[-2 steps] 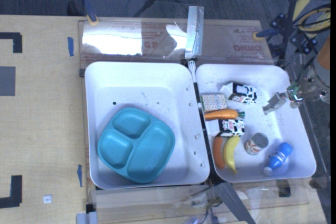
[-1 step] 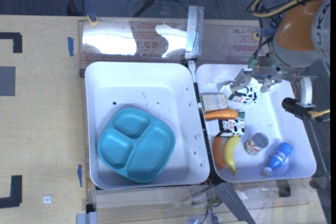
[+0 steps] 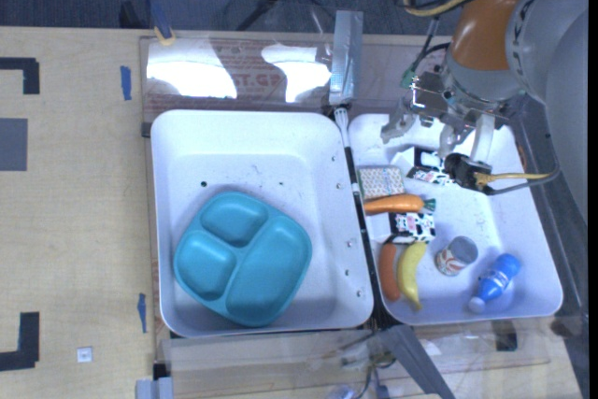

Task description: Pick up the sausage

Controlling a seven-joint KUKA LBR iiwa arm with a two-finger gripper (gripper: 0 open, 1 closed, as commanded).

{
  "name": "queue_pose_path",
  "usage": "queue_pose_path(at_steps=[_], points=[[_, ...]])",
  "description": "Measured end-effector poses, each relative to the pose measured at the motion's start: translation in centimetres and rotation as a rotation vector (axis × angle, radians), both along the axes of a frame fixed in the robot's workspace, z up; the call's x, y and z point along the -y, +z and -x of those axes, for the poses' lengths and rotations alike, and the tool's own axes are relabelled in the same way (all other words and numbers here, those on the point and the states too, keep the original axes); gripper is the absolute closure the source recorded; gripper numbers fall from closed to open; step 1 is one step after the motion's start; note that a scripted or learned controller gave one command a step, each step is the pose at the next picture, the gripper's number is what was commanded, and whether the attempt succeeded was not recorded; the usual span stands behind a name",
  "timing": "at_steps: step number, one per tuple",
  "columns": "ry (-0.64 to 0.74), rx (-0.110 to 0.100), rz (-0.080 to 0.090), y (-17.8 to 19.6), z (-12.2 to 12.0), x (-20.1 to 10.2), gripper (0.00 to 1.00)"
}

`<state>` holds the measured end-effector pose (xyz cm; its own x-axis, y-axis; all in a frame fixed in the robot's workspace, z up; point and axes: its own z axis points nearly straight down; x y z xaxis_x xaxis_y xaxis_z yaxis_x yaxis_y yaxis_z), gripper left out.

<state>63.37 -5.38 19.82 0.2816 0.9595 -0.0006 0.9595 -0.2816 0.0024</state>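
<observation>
The sausage point(image 3: 389, 270) is a short reddish-brown link lying at the near left of the right bin point(image 3: 533, 229), pressed against a yellow banana point(image 3: 411, 273) on its right. My gripper point(image 3: 464, 148) hangs over the far part of that bin, well beyond the sausage and to its right. Its two fingers stand open with nothing between them.
An orange carrot point(image 3: 397, 204), a checkered packet point(image 3: 381, 179) and a black-and-white spotted item point(image 3: 414, 225) lie between the gripper and the sausage. A small can point(image 3: 455, 255) and a blue bottle point(image 3: 492, 281) sit near right. The left bin point(image 3: 187, 145) holds a teal divided plate point(image 3: 243, 257).
</observation>
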Motion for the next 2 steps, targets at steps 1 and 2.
queue_pose_path(at_steps=[1,2], points=[[-0.443,-0.002,-0.001,-0.7,-3.3,-8.4,0.0],[-0.835,-0.005,-0.002,-4.8,7.3,-20.0,0.0]])
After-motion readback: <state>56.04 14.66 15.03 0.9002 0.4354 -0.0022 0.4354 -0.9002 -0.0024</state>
